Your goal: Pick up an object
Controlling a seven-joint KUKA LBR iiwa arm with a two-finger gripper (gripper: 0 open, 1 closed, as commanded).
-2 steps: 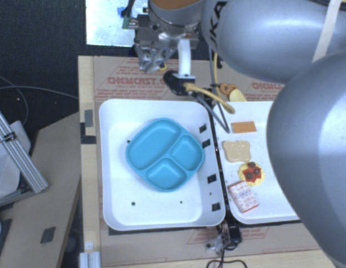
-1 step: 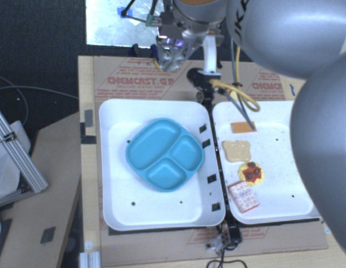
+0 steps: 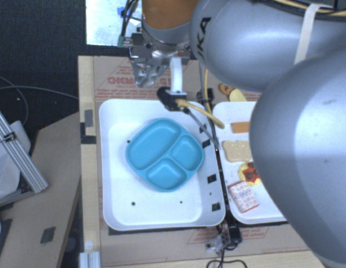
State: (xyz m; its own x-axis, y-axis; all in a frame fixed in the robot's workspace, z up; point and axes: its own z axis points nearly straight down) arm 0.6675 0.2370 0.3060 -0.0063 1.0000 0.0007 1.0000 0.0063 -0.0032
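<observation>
The hand (image 3: 146, 76) hovers above the far edge of the left bin (image 3: 114, 149), its grip state impossible to tell, so the reach seems barely begun; next it must drop toward the blue plate (image 3: 164, 154) lying mid-bin.

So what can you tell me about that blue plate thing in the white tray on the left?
The blue plate looks like smooth plastic, a rounded square split by raised ridges into three compartments, one larger and two smaller. It lies flat and turned at an angle near the middle of the left white bin, resting on the bin's floor. Nothing sits in it, and the gripper hangs above the bin's far edge, apart from it.
</observation>
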